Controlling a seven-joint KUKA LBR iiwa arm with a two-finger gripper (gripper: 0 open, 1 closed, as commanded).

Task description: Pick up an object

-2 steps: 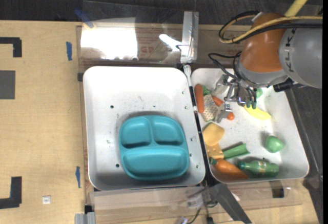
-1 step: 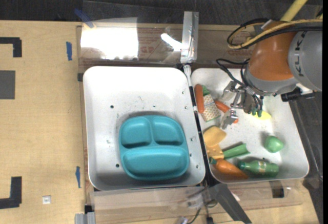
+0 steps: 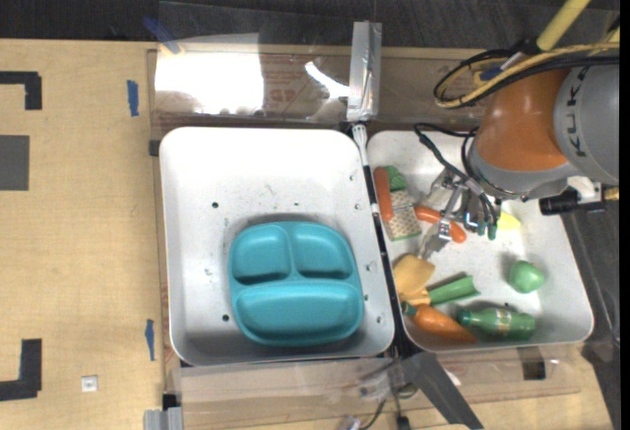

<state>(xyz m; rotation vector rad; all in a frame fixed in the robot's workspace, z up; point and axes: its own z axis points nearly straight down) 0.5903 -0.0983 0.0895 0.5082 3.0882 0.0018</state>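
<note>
Teal three-section plastic tray (image 3: 293,282) low in left white bin (image 3: 187,172) | grey arm's claw (image 3: 436,239) in right white bin (image 3: 576,305), grip state unclear, tips touching small orange piece (image 3: 452,230) | green bottle (image 3: 499,322) along front wall | green ball (image 3: 526,276) near right wall

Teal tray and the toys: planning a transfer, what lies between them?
In the camera view, bare white floor of the left bin, then the two bins' adjoining walls, separate the teal tray from the toys.
</note>
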